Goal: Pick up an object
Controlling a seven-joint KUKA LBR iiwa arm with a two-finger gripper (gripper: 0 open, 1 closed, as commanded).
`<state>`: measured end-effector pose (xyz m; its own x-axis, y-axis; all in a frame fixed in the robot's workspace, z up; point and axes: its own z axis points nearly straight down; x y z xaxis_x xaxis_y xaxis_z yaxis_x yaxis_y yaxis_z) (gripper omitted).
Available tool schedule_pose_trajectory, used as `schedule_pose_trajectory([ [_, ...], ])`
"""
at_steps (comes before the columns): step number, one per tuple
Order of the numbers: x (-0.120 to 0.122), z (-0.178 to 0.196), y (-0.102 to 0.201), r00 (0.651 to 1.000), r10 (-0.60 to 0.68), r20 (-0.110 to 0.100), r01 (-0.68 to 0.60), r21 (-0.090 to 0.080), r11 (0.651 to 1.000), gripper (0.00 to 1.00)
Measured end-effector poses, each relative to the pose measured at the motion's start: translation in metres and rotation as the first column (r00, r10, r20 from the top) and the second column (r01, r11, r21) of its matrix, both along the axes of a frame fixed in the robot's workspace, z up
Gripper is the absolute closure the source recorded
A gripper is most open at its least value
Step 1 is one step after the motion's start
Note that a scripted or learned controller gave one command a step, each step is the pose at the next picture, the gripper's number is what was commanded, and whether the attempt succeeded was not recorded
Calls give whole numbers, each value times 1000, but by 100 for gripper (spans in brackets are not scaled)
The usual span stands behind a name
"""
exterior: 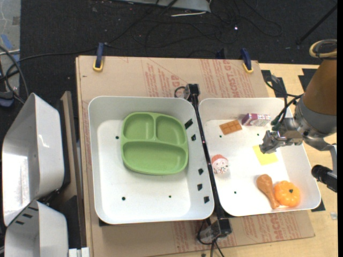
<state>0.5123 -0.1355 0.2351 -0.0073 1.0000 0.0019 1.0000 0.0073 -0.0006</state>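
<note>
Over the right-hand bin (236, 210), seen from the fixed camera above, the end effector (269, 142) hangs low above a flat yellow piece (267, 156), at that piece's upper edge. Whether it touches the piece I cannot tell, and the dark wrist parts hide how the end effector is set, so I cannot tell whether it is wide, narrow or holding anything. By my reading the step in hand is the approach: nothing is lifted yet, and the yellow piece looks like the target. It lies flat on the bin floor, so the next move likely calls for a straight descent and a grip across its edges, which a thin, flat thing resists; a slip seems a real risk.

Other things share this bin: a small purple-and-white box (255, 119) near the far wall, an orange waffle-like square (231, 127) beside it, a white-and-red round toy (220, 165) toward the centre divider, and a toy drumstick (266, 188) touching an orange toy pumpkin (287, 193) at the near corner. None lies against the yellow piece, so the way down looks open.

Across the divider, the left bin (107, 197) holds a green divided plate (155, 143), well apart from the arm. Both bins rest on a cardboard-covered surface (139, 74)
</note>
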Motion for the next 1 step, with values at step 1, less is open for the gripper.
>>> schedule_pose_trajectory([
  [1, 0, 8, 55, 1000, 1, 0, -1, -1, 1000, 100],
])
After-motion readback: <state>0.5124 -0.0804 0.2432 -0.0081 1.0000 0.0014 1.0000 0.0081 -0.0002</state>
